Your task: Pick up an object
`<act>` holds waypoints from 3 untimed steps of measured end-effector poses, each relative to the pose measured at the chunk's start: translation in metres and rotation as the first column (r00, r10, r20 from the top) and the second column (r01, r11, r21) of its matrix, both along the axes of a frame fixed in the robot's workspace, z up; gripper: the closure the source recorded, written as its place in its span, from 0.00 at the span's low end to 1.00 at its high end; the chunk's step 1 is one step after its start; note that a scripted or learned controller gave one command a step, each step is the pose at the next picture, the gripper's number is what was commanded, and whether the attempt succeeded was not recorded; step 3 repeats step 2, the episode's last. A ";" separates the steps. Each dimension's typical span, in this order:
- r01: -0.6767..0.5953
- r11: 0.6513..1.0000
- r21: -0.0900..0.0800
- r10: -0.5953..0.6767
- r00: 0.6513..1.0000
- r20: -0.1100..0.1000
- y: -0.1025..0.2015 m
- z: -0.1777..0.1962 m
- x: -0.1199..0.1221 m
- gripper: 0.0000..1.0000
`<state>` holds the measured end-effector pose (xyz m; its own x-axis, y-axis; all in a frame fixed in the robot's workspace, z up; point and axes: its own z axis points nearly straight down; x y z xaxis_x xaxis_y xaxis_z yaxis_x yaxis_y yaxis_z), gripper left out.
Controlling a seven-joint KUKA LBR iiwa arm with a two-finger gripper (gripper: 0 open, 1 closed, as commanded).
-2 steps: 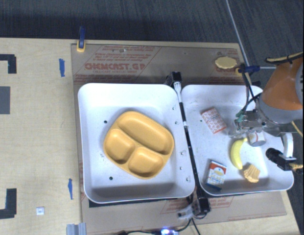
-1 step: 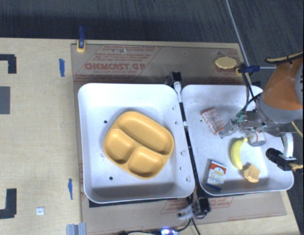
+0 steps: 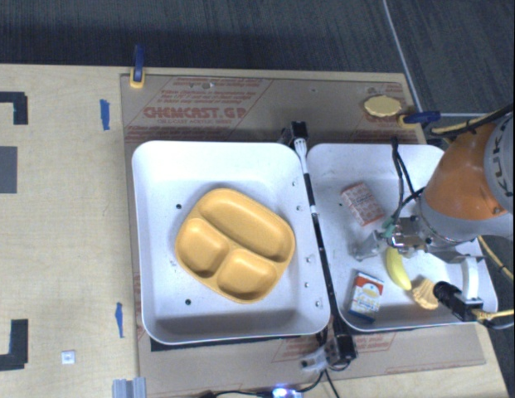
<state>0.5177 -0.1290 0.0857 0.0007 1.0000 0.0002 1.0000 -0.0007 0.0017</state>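
From where I stood, the arm (image 3: 468, 185) reached in from three o'clock, its orange band over the right-hand white bin (image 3: 340, 160). The gripper (image 3: 381, 243) hung low inside that bin, but I could not tell how its fingers stood, nor whether anything was caught in them. Just at five o'clock of it lay a small yellow banana (image 3: 397, 270), with a tan lump (image 3: 425, 292) beside that toward the bin's front wall. A small pink-and-white packet (image 3: 361, 202) lay at eleven o'clock of the gripper, and a little carton (image 3: 366, 295) sat at six o'clock, near the front edge. The left-hand bin (image 3: 157, 172) held a yellow divided tray (image 3: 234, 244), resting at its middle on the table (image 3: 58, 247).
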 end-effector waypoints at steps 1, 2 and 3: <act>0.001 1.000 -0.004 -0.001 1.000 0.007 -0.001 0.011 0.002 1.00; -0.003 1.000 0.000 0.003 1.000 -0.001 0.078 0.099 0.075 1.00; -0.003 1.000 0.000 0.003 1.000 -0.001 0.078 0.099 0.075 1.00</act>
